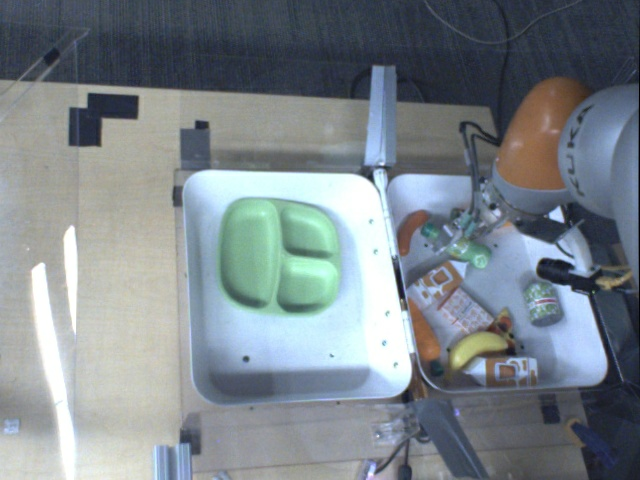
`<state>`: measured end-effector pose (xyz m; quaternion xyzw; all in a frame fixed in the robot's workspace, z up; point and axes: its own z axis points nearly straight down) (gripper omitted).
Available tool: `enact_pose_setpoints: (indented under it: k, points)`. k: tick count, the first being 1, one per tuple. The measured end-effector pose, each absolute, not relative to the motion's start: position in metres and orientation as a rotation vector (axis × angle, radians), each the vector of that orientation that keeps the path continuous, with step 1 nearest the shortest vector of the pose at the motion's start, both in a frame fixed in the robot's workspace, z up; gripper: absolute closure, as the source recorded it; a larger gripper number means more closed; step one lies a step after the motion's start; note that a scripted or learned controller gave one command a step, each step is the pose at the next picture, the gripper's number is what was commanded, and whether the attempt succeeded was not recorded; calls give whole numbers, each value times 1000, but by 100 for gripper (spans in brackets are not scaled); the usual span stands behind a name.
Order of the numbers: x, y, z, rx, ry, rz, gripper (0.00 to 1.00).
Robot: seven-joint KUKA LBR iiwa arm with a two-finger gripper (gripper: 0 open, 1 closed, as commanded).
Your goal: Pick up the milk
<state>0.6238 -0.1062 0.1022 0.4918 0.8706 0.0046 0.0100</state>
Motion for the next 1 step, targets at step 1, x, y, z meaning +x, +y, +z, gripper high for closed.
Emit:
enact_pose_setpoints:
  k: [1]
  points:
    - [626, -105, 115, 1524, 2715, 20, 100]
